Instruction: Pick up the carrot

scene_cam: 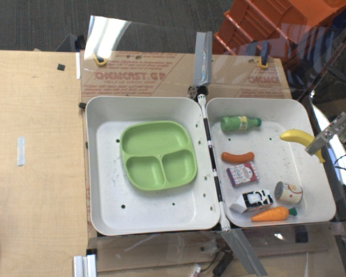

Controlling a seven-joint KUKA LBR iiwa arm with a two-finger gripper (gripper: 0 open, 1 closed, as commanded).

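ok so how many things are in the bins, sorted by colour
Green: 2, the divided plate in the left bin and the bottle
Yellow: 1, the banana
Orange: 2, the carrot and the sausage
Maroon: 1, the small box
White: 2, the carton and the can
Total: 8

Grey metal end effector at rt edge, yellow tip, thin angular bracket shape
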